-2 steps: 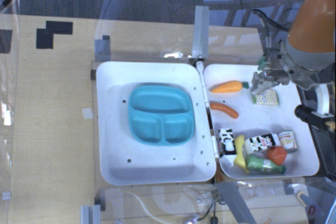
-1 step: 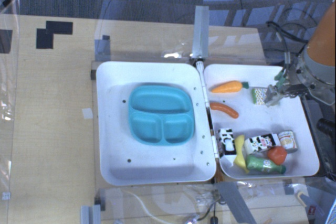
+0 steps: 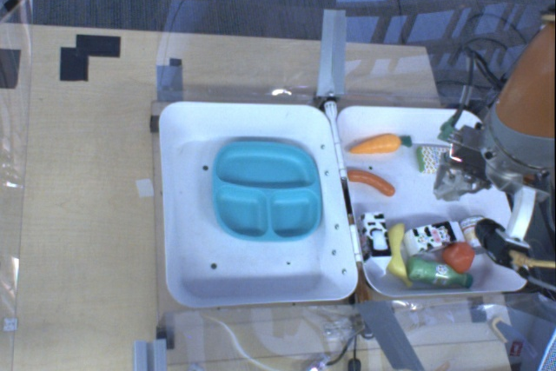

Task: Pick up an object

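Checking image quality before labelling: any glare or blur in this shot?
Camera view: glare streak on the left bin's far rim; clear panels on the bench throw pale reflections; carrot and tray are sharp; the gripper area is slightly soft.

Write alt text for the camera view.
The gripper of a grey-and-orange arm hangs over the right bin, which holds a carrot, a sausage, a banana and small cartons. The left bin holds a blue divided plate.
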`<state>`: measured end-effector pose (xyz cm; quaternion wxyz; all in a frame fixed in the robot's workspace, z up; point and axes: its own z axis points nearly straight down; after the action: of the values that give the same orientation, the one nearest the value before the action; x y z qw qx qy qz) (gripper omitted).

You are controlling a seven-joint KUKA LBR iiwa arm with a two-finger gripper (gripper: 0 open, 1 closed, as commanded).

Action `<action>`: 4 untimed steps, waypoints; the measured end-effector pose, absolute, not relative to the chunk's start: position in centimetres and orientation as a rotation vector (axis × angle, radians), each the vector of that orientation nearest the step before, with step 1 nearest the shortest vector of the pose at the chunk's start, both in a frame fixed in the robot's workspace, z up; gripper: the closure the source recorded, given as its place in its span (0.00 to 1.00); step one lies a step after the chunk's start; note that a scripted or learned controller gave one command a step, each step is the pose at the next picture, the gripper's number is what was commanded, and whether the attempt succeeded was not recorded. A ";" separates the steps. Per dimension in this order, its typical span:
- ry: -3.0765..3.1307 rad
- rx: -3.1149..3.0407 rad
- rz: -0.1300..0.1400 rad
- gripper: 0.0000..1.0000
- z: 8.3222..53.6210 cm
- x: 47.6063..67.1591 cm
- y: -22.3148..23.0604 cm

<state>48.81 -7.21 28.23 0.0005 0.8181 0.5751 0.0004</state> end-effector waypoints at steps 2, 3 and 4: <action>1.215 2.895 0.003 1.00 31.8 48.8 -10.0; 1.171 2.913 0.002 1.00 31.7 48.8 -10.2; 1.216 2.893 0.009 1.00 40.6 48.8 -8.2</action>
<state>48.81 -8.22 40.62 0.0019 0.9219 0.3874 0.0028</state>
